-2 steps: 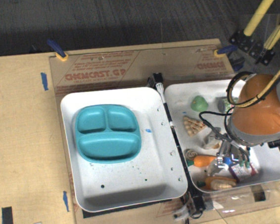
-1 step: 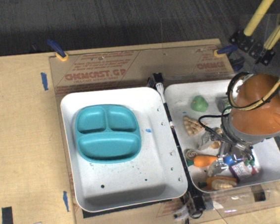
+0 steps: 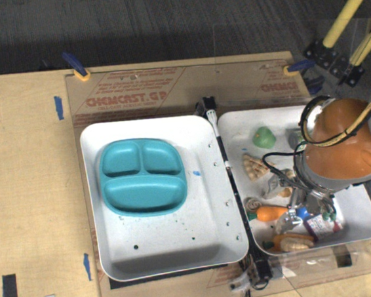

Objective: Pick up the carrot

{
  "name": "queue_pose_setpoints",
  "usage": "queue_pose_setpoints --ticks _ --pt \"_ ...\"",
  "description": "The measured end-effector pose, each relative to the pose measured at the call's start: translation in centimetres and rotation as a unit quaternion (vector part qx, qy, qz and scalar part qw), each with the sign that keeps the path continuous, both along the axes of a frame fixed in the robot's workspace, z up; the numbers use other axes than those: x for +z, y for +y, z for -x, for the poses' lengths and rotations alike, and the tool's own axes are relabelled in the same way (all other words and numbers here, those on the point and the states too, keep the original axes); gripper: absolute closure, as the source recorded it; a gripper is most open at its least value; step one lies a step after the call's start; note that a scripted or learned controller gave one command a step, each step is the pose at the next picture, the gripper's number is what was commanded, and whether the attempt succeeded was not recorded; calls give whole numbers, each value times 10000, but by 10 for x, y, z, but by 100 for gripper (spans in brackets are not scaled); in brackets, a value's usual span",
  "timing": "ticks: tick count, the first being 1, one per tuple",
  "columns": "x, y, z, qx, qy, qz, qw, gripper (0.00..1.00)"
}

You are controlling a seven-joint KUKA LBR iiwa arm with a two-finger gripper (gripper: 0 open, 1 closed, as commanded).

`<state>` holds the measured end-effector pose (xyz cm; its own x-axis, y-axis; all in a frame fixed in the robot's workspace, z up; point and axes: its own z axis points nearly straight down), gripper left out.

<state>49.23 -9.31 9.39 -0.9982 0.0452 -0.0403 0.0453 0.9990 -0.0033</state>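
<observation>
Carrot [image 3: 270, 214]: lying in right bin [image 3: 360, 215], near its left wall, among small clutter
Gripper [image 3: 295, 200]: low over right bin, finger state impossible to tell
Relation: carrot just left of gripper tip, possibly touching
Approach: best centred over orange body, closing across its narrow width, clear of neighbouring toys

There were two white bins [image 3: 163, 259], side by side. One teal plate [image 3: 142, 177] lay in the left one. The right bin [image 3: 364, 215] held one carrot [image 3: 270, 214], one green ball [image 3: 263, 137] and one shell [image 3: 255, 165].
</observation>
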Motion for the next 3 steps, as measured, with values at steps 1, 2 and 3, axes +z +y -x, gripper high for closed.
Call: queue_pose_setpoints --ticks 1,2,3 --pt "-1 -8 4 -1430 34 -23 9897 0" --pt "-1 -5 5 -2028 48 -42 9792 0" --pt "-1 -1 4 -1673 37 -43 9859 0"
